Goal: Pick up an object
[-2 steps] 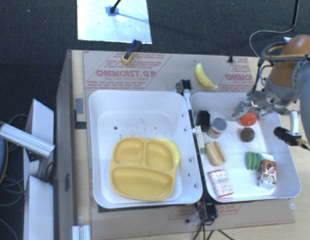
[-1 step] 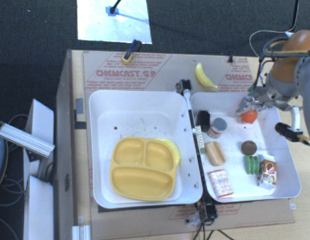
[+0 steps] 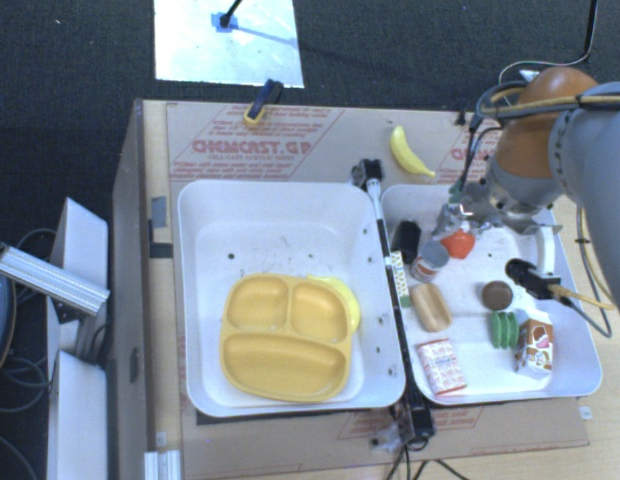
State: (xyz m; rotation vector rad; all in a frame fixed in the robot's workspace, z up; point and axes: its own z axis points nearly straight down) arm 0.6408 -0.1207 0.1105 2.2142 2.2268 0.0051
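1. Yellow divided tray (image 3: 287,336), flat in the left bin (image 3: 205,218), toward the near side, with three compartments facing up.
2. Beyond the bins, on the printed board (image 3: 290,133): a banana (image 3: 410,154), just outside the far left corner of the right bin (image 3: 588,373).
3. Against the left wall of the right bin: a black object (image 3: 405,238), with a small grey-lidded jar (image 3: 428,260) just beside it on the right.
4. Nearer the camera on that same side: a tan bread roll (image 3: 430,306), then a red-and-white packet (image 3: 442,365) close to the near rim.
5. Orange-red object (image 3: 458,244) in the far middle of the right bin, just right of the jar and directly below the gripper (image 3: 460,218). Resting or lifted: cannot tell.
6. Gripper pointing down over the orange-red object, on the grey arm (image 3: 590,148) reaching in from the right. Width of opening: cannot tell. Holding anything: cannot tell.
7. Further right on the bin floor: a brown round piece (image 3: 497,294), a green piece (image 3: 503,328) just nearer, and a small carton (image 3: 536,348) beside the green piece, toward the near right corner.
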